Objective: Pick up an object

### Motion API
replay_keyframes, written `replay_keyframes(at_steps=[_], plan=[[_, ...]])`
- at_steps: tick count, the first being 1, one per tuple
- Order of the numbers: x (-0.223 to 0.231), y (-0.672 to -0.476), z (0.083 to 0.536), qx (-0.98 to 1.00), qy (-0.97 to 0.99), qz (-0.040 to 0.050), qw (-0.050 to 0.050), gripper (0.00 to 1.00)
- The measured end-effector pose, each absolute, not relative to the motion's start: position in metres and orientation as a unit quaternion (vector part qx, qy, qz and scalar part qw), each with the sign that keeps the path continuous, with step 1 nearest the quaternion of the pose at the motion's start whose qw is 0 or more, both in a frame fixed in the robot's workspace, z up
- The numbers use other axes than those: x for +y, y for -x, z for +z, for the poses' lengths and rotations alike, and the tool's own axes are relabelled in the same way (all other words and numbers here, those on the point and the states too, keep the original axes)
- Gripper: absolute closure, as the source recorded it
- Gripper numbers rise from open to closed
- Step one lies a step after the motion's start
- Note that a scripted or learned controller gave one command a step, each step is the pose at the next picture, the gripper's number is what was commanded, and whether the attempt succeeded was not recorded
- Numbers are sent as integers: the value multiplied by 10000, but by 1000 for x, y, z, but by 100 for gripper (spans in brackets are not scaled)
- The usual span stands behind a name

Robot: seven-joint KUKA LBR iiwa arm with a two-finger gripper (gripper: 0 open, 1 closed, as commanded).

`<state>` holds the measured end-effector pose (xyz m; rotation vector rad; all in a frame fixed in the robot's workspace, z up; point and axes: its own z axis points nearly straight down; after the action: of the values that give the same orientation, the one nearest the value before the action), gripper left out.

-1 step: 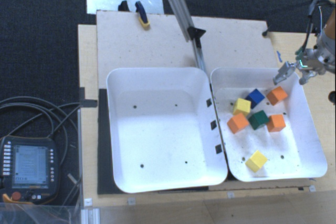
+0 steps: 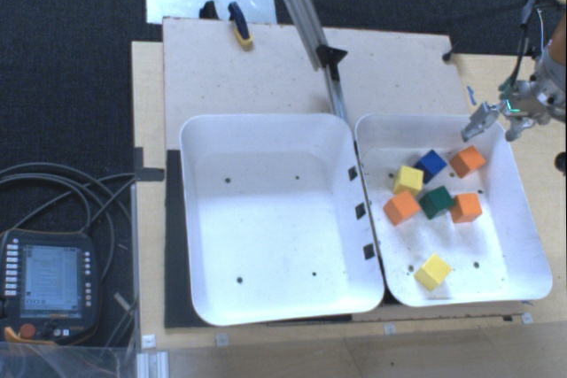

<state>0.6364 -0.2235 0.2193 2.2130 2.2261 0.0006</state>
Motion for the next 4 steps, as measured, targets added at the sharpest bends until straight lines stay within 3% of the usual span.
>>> replay_keyframes(at_steps=[2,3,4], plan=[[-214,-644,127,7092,-7050,-3,-3,0],[-216,-648,127,7091,-7051,30,67,0],[-217,-649,139,7102,-7039,36,87,100]])
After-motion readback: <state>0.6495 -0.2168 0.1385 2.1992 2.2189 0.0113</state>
